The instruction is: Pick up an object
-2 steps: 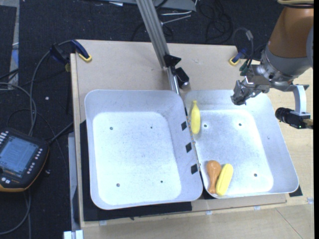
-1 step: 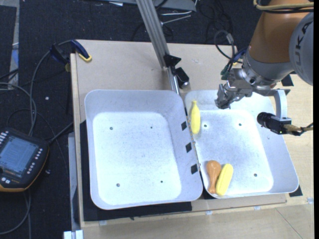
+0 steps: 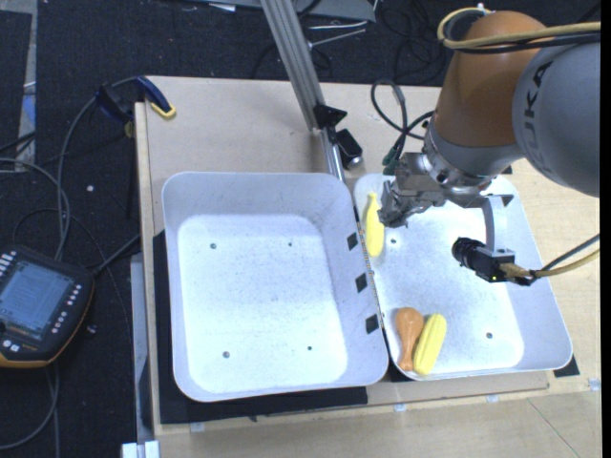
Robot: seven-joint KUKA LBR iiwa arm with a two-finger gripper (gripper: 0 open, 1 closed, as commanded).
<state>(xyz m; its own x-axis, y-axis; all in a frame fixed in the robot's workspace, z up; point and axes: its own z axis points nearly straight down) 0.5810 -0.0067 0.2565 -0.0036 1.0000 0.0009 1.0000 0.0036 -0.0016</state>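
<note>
At the near edge of the right bin (image 3: 535, 337), a yellow corn cob (image 3: 430, 343) and an orange drumstick-shaped toy (image 3: 410, 334) lay touching side by side, the corn on the right. Both pointed roughly toward the far side, tilted a little. Left of them sat the left bin (image 3: 191, 256), its white floor speckled with fine dark dots. Black clips ran along the seam where the two bins met.

Farther back, near the right bin's far left corner, a yellow banana-like object (image 3: 374, 229) stood close to the bin wall, long axis running near to far. The gripper (image 3: 393, 214) hung just beside it, at its upper right, touching or nearly so. Whether the jaws were spread or closed could not be told, since the wrist body hid them, and the object was not plainly seen between them.

Right of the gripper, a small black device (image 3: 480, 258) hung on a bracket from the wrist over the bin. Behind it rose the grey arm with its orange band (image 3: 487, 65).
</note>
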